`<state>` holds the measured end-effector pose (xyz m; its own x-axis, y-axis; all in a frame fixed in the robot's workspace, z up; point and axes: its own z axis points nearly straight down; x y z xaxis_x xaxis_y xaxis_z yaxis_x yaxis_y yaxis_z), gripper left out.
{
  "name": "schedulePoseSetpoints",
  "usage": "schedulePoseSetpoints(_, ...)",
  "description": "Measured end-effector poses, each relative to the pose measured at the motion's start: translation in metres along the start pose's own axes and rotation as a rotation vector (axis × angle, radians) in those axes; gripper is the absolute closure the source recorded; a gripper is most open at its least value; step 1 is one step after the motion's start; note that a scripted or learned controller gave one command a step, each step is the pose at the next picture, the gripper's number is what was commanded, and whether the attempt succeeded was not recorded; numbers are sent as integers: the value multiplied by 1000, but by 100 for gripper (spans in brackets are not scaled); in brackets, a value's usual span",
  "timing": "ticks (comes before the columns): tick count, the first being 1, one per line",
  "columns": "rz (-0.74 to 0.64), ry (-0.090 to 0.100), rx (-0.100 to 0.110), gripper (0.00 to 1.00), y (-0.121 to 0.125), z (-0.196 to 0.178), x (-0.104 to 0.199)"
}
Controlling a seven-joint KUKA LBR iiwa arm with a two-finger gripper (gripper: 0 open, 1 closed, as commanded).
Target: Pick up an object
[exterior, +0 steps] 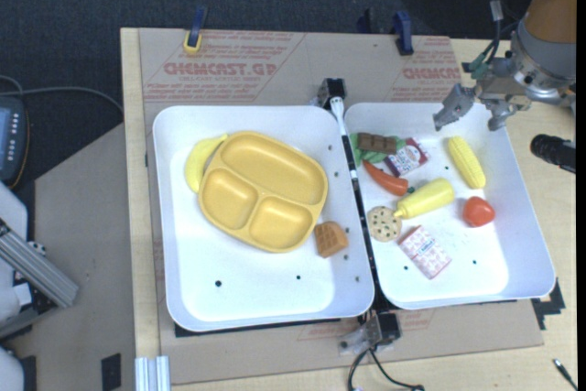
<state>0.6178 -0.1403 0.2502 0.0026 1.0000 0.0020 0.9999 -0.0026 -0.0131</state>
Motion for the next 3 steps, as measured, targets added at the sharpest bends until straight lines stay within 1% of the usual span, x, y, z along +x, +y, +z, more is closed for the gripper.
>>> schedulePoseSetpoints(1, -3, -2, -13, 0, 2, -8, 0)
schedulePoseSetpoints(2, -2, 0, -5, 0, -2, 56, 2)
schedulePoseSetpoints(3, -2, -1, -7, 0, -4, 100, -3)
